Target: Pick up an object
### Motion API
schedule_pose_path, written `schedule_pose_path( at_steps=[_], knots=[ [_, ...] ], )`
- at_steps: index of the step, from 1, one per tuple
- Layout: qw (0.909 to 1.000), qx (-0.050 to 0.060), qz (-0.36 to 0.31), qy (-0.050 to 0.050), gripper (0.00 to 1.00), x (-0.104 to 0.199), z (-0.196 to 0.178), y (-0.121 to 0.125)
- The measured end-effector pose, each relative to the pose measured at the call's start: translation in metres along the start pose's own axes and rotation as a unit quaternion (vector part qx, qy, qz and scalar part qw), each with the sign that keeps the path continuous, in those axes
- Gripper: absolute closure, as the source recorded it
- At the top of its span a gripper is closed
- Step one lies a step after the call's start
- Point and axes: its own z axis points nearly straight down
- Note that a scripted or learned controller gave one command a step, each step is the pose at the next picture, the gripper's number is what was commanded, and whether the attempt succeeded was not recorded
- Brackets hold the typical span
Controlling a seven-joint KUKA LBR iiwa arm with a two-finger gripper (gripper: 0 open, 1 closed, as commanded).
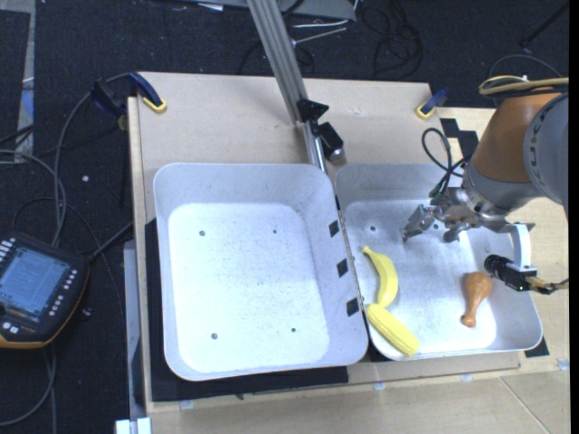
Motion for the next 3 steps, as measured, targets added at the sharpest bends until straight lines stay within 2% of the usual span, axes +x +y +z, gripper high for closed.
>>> schedule_pose_path(
  at_steps=[1, 2, 3],
  knots=[
    [1.0000, -0.002, 0.000, -0.001, 1.00, -0.001, -0.013, 0.001],
    [1.0000, -0.005, 0.000, -0.001, 1.00, -0.002, -0.076, 0.003],
    [1.0000, -0.004, 0.000, -0.001, 1.00, 0.001, -0.119, 0.004]
  ],
)
